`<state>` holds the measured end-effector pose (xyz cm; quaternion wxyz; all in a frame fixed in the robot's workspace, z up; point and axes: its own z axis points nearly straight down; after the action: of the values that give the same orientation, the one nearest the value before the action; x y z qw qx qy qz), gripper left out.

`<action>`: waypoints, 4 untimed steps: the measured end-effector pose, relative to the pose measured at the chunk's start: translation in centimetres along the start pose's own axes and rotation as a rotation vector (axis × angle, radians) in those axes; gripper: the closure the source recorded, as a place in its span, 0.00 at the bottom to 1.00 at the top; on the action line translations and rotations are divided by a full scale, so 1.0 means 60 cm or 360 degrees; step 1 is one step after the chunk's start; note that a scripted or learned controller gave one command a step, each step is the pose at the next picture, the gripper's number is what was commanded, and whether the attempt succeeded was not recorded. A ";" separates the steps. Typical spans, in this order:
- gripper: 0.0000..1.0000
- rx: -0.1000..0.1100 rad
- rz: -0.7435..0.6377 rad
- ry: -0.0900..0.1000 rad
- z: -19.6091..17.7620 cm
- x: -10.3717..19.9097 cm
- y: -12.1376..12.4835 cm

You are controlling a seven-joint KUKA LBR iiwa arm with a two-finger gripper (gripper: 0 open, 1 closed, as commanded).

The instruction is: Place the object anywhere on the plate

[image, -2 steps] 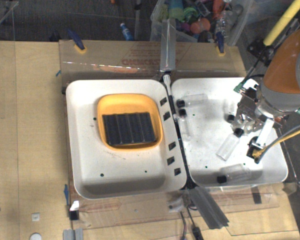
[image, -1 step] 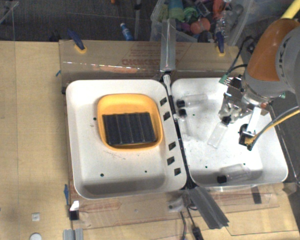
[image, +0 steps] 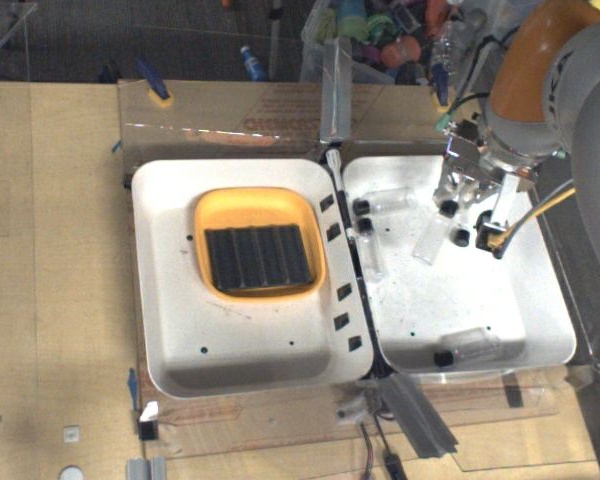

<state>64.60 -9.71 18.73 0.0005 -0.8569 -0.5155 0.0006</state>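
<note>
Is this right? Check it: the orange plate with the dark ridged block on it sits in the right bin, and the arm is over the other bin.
Not quite. The camera view shows the orange plate in the left bin; the dark ridged block does lie on it. The arm is over the right bin.

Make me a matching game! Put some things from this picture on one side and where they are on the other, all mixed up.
Things:
1. orange plate
2. black ridged block
3. tool
4. clear tube

Places:
A. over the right bin
B. near the right bin's front edge
C. in the left bin
D. lying on the plate

Pairs: 1-C, 2-D, 3-A, 4-B
</note>
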 end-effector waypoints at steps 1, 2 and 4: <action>1.00 -0.0003 -0.0199 -0.0001 -0.030 0.053 0.011; 1.00 0.0005 -0.0396 -0.0001 0.004 0.069 0.001; 1.00 0.0004 -0.0876 0.0000 0.005 0.127 -0.029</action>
<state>66.62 -2.17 18.45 0.0015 -0.6845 -0.7290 0.0011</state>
